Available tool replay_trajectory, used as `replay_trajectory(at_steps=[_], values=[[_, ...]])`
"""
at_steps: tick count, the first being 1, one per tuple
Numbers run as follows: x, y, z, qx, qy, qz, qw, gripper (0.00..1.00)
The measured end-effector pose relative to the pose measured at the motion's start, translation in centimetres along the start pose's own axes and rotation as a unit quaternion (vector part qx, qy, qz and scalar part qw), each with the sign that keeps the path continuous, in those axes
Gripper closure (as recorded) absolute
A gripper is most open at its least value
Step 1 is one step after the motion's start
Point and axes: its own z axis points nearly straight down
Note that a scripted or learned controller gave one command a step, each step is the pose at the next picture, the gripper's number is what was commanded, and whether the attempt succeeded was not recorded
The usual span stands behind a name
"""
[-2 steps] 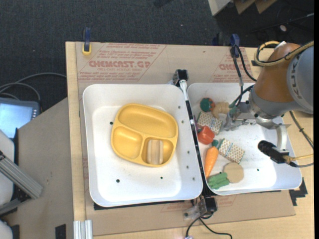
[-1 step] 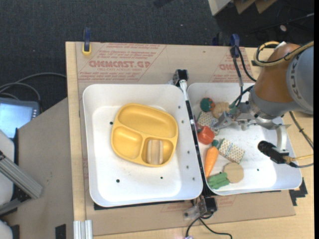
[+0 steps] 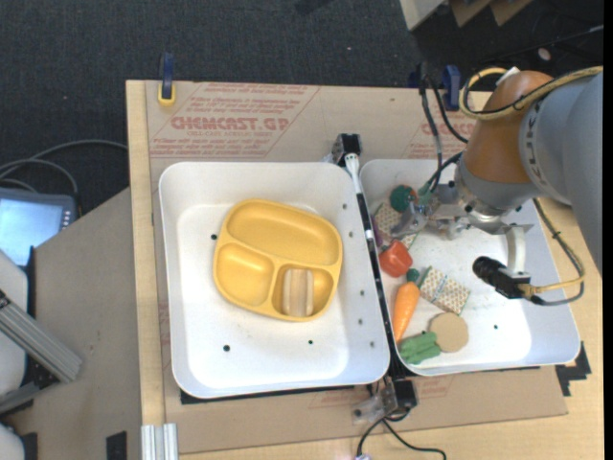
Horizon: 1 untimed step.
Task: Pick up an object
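Note:
My gripper (image 3: pixel 418 218) hangs low over the upper left part of the right bin (image 3: pixel 536 348), reaching in from the right. It is close to a patterned cloth-like piece (image 3: pixel 386 224) and a small green and red item (image 3: pixel 400 197). Just below it lies a red object (image 3: pixel 395 258). Further toward the front are an orange carrot (image 3: pixel 406 307), a patterned flat piece (image 3: pixel 446 291), a tan round disc (image 3: pixel 448 333) and a green item (image 3: pixel 418 349). Nothing is visibly held.
The left bin (image 3: pixel 192 333) bears a yellow divided plate (image 3: pixel 278 257) with a pale item (image 3: pixel 298 291) in its lower right compartment. The two bins meet along a narrow ridge (image 3: pixel 369 257). The bench (image 3: pixel 239 118) is brown board.

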Motion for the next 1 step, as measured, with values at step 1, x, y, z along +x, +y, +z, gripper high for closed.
replay_trajectory(at_steps=[1], values=[[0.17,3.31,-0.03,0.000,0.002,0.000,1.0000,0.00]])
